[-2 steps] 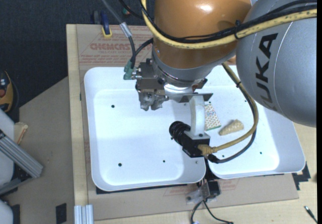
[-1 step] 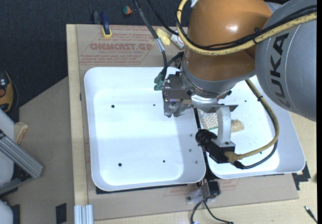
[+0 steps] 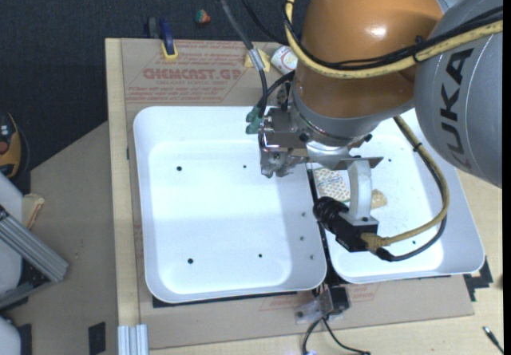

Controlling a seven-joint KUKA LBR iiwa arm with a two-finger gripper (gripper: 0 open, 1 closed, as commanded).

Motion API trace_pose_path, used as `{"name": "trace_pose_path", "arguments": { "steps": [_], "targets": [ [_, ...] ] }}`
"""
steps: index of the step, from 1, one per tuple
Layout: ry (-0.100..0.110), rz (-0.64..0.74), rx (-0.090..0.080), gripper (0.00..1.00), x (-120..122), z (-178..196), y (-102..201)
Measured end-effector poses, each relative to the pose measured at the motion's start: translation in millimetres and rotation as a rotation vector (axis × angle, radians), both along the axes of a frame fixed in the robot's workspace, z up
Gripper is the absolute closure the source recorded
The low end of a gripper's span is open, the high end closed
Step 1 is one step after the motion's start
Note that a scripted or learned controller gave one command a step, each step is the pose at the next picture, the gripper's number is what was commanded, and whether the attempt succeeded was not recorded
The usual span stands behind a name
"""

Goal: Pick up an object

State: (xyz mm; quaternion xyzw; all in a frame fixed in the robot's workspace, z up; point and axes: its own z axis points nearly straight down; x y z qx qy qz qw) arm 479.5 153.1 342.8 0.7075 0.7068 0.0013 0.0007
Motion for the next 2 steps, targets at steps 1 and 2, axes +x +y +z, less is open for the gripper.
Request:
{"name": "trace_pose_path", "arguments": {
  "steps": [1, 2],
  "targets": [
    [0.015, -0.006, -0.005, 1.00, -1.8, -93.7, -44.5],
    [-0.019, -0.005, 0.001, 1.00, 1.6, 80.0, -104.2]
  ]
}}
